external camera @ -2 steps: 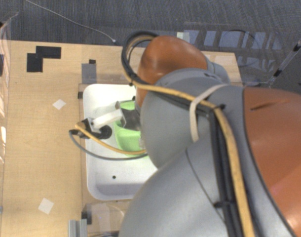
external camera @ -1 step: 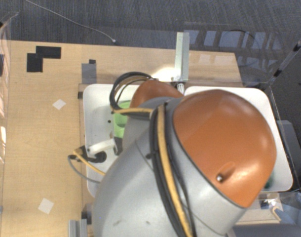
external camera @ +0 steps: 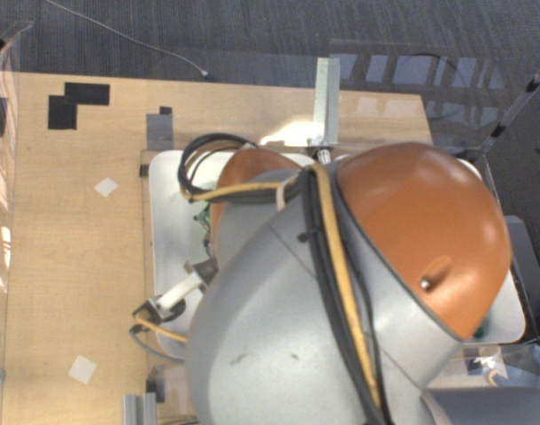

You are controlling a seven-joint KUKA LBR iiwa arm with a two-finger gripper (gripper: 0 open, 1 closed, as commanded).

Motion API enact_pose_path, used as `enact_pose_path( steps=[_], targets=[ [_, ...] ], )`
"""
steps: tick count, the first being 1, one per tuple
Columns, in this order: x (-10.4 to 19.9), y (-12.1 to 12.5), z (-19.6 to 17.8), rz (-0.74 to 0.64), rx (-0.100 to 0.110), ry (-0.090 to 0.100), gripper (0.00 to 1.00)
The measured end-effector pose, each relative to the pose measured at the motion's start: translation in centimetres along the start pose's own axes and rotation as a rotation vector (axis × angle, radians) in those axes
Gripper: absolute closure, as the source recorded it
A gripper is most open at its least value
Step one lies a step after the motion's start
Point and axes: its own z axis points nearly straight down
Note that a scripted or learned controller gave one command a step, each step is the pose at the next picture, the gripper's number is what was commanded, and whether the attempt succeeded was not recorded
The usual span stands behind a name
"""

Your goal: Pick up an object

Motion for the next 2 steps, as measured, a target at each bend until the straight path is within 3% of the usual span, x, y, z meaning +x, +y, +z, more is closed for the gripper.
enact_pose_path(
  steps=[1,2],
  targets=[
    [0.8,0.3,-21.8,0.370,0.003,0.000,1.00],
    [-0.1,-0.3,-0.3,0.283,0.002,-0.004,1.00]
  ],
)
